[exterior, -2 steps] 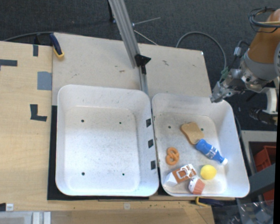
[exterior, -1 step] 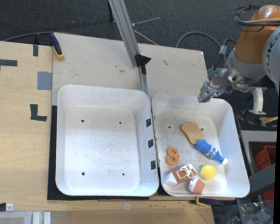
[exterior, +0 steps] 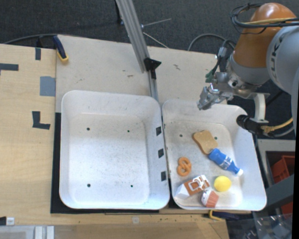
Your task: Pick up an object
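Note:
My gripper (exterior: 206, 103) hangs above the far edge of the right bin (exterior: 177, 118), with nothing seen between its fingers. Below it in that bin lie a tan slice of bread (exterior: 205, 141), a blue bottle (exterior: 224, 161) with a white cap, an orange pretzel (exterior: 184, 166), a yellow ball (exterior: 222, 184), a small orange and white box (exterior: 196, 184) and a cupcake-like toy (exterior: 210, 198). The bread is the nearest thing to the gripper, a good way toward the front from it.
The left bin (exterior: 108, 149) sits beside the right one, their walls touching in the middle. A slanted metal pole (exterior: 138, 41) rises behind the bins. A blue and yellow clamp (exterior: 60, 49) lies at the bench's far left corner. Cables trail behind the arm.

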You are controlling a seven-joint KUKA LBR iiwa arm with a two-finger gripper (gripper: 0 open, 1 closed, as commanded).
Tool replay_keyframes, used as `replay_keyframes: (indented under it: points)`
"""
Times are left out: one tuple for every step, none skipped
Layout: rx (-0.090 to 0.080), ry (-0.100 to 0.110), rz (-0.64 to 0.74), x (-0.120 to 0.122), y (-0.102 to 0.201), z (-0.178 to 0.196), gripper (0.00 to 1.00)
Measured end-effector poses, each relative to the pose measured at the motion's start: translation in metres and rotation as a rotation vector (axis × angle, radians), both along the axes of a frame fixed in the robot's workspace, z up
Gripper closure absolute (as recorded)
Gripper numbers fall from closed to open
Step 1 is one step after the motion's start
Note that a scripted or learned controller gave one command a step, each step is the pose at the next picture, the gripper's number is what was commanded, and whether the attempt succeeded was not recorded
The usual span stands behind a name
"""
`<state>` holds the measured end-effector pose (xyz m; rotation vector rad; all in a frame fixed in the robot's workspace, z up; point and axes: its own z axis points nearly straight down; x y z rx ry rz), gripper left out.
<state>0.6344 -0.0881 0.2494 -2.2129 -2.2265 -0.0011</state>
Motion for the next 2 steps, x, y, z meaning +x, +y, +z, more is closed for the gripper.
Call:
replay_keyframes:
  points:
    - [-0.001, 0.001, -0.001, -0.014, 0.043, 0.0, 1.0]
    - [-0.001, 0.003, 0.0, -0.023, 0.097, -0.014, 1.0]
